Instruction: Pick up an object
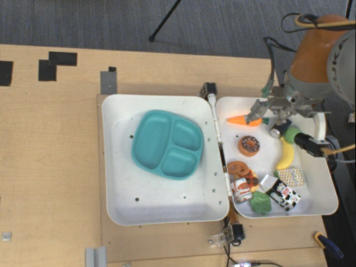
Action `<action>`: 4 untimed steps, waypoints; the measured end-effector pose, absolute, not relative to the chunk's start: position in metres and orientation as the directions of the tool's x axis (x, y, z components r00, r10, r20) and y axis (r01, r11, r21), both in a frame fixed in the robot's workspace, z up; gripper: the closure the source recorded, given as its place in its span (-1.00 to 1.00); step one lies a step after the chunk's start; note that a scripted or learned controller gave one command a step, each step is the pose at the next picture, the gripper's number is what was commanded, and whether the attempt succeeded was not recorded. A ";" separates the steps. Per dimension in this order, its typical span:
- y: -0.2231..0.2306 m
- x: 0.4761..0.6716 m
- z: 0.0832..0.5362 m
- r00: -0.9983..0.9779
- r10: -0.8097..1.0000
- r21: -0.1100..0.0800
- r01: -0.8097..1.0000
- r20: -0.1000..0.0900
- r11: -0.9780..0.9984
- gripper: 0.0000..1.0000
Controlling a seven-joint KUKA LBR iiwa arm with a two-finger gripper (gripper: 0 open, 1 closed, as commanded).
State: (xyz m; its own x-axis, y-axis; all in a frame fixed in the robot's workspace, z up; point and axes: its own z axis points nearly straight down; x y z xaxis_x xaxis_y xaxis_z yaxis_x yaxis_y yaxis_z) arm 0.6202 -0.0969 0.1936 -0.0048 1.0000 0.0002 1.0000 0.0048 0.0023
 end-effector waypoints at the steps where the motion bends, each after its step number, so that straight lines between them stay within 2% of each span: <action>1: -0.094 0.664 0.085 -0.002 1.000 -0.003 1.000 -0.001 0.002 -1.00; 2: -0.085 0.634 0.086 -0.002 1.000 0.004 1.000 0.000 0.002 -1.00; 3: -0.085 0.634 0.098 -0.001 1.000 0.002 1.000 0.001 0.001 1.00; 4: -0.046 0.623 0.219 -0.007 1.000 0.007 1.000 0.000 0.007 1.00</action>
